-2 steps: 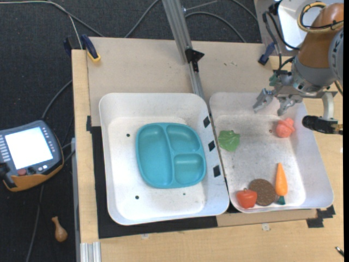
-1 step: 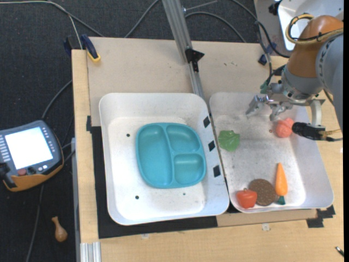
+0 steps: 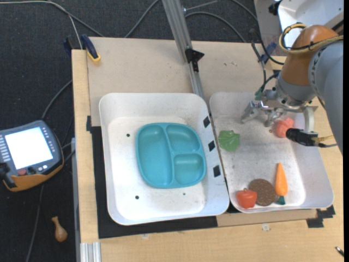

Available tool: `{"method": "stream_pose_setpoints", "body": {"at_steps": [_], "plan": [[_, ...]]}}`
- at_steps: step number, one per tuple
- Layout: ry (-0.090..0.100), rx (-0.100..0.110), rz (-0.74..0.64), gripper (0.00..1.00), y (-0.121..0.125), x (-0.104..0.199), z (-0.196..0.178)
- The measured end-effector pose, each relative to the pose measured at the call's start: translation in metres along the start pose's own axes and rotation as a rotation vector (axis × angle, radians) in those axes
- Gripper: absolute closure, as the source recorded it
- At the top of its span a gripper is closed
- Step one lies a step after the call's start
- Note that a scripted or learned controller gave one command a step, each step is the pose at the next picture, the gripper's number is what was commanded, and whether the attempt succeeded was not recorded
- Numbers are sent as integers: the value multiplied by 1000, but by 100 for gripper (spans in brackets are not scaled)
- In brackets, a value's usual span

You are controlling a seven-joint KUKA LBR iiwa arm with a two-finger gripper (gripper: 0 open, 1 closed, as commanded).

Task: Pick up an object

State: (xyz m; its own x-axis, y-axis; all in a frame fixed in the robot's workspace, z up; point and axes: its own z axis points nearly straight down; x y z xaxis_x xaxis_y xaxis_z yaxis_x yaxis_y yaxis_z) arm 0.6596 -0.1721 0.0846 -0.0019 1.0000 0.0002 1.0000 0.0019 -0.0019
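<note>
the gripper [image 3: 271, 115] hovers low in the right white bin [image 3: 322, 187], just beside a small pink rounded object [image 3: 283, 127]; its jaw state cannot be told. nothing looks lifted yet, so grasping and raising remain.

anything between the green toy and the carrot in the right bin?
No. In the camera view the stretch from the green toy to the carrot is bare white bin floor; the brown disc sits below that line.
</note>
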Motion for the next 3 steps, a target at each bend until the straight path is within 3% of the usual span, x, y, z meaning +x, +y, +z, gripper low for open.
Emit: {"method": "stream_pose_setpoints", "body": {"at_steps": [1, 3], "plan": [[-2, -6, -2, 100, 2, 0, -14], [-3, -11, 0, 100, 3, -4, -126]]}}
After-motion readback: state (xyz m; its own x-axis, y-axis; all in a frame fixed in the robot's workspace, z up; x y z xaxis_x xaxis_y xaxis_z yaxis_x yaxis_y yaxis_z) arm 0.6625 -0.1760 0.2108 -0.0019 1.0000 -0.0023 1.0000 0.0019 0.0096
